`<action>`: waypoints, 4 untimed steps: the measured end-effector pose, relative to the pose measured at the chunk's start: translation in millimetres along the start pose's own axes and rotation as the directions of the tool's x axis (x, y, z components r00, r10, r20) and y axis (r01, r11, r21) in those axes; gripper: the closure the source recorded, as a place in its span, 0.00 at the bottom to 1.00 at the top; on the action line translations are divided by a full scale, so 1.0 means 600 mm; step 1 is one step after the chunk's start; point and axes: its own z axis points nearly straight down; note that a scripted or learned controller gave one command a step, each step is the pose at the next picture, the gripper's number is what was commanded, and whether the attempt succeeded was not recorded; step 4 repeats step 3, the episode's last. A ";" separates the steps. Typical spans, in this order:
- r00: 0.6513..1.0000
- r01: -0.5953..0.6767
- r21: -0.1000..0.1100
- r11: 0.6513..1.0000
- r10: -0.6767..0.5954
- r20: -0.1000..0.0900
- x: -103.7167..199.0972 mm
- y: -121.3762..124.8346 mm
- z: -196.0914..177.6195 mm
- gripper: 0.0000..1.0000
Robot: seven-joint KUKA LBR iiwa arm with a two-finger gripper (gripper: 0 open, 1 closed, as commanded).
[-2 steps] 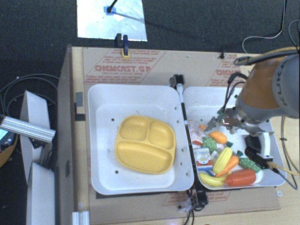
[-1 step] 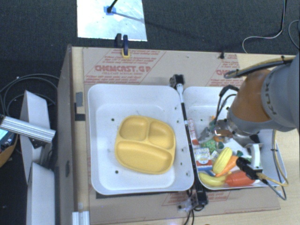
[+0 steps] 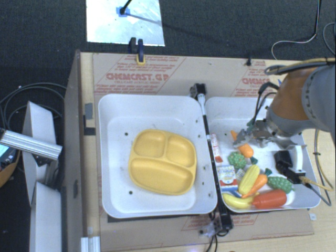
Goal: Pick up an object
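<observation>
gripper (image 3: 245, 136): finger state hidden, cannot tell | corn cob (image 3: 249, 178): below gripper, long axis slanted, tip up-right | orange piece (image 3: 245, 151): just beneath

Grey arm (image 3: 320, 96), orange band (image 3: 289, 96) above wrist, dark cables, metallic pincer (image 3: 247, 135).

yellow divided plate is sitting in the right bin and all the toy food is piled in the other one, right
Not quite. The camera view shows the yellow divided plate in the left bin, not the right one. The rest holds: the toy food, such as the corn cob and the carrot, is piled in the other bin, where the gripper is reaching in.
</observation>
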 end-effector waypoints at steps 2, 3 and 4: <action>1.000 0.002 0.000 1.000 -0.002 -0.002 0.035 -0.032 -0.017 1.00; 1.000 0.005 -0.004 1.000 -0.005 -0.002 0.154 -0.040 -0.278 1.00; 1.000 0.005 -0.004 1.000 -0.005 -0.002 0.154 -0.040 -0.278 1.00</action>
